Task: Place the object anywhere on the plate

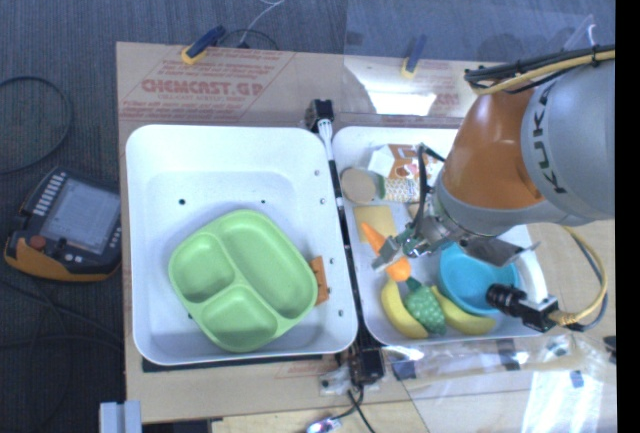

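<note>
Camera view: picking underway, green plate not yet loaded.

The light-green three-compartment plastic plate (242,277) lies in the left white bin (160,161), nothing resting on it. The gripper (403,247) is down in the right white bin (365,146) among toy food, beside the orange carrot-shaped toy (372,237); whether it is spread or pinching anything, I cannot tell. Judged so, lifting, carrying and placing all remain.

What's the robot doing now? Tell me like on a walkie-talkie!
Gripper low in right bin, over the toy food by the carrot. Green plate waiting in left bin. Bin walls between them.
</note>
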